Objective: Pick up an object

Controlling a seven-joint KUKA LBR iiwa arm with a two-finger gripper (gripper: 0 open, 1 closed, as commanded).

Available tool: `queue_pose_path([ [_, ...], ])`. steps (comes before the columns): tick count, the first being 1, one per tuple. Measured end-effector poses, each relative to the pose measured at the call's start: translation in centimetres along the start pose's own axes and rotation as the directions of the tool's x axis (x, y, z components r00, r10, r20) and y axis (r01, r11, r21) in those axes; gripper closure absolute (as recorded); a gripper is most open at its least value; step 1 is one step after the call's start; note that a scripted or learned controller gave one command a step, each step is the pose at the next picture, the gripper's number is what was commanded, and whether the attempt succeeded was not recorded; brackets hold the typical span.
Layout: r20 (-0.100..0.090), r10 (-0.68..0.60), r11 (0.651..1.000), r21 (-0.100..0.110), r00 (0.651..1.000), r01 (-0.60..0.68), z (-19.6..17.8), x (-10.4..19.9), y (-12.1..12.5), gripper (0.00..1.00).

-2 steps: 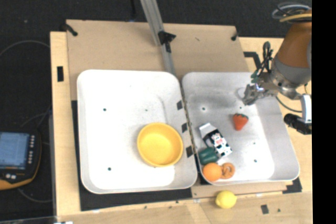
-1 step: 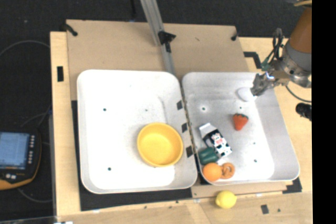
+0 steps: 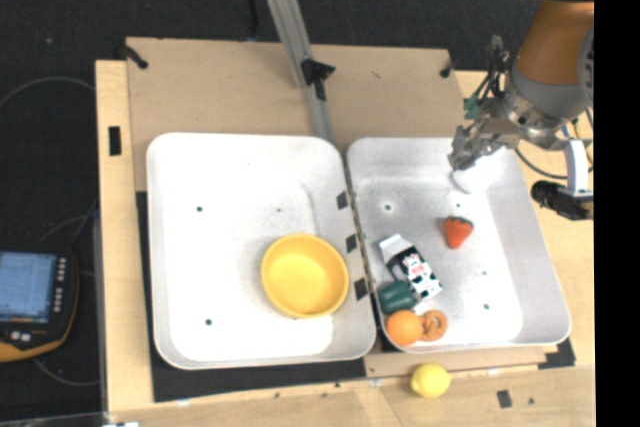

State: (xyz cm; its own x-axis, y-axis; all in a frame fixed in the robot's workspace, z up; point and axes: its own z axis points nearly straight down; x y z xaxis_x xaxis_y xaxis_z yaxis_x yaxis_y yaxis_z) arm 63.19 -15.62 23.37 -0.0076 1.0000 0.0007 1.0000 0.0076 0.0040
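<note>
Jaws first: from my remote seat I cannot tell how they stand, because the gripper is a small grey cluster seen from above, blurred against the pale bin wall. It hangs over the upper right part of the right bin, close to that bin's far rim, with the arm reaching in from the right edge.

Nearest to the gripper among the pickable things is the strawberry, which lies lower in the same bin, apart from the gripper and a little toward the bin's middle. It is red-orange, small, rounded, with a hint of green at its top.

Further down, near the inner lower corner of the right bin, sits a cluster: a white box with dark markings, a dark green piece touching it, an orange ball and a brownish-orange round item side by side against the near rim.

The left bin holds a yellow bowl, upright, toward its lower right. A lemon rests on the bench outside the bins, just below the right bin's near rim.
</note>
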Motion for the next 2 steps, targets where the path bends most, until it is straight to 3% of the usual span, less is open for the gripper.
queue_pose_path([
  [2, 0.000, 0.001, 1.000, 0.002, 1.000, -0.001, 0.2, 11.4, 3.2, 1.00],
])
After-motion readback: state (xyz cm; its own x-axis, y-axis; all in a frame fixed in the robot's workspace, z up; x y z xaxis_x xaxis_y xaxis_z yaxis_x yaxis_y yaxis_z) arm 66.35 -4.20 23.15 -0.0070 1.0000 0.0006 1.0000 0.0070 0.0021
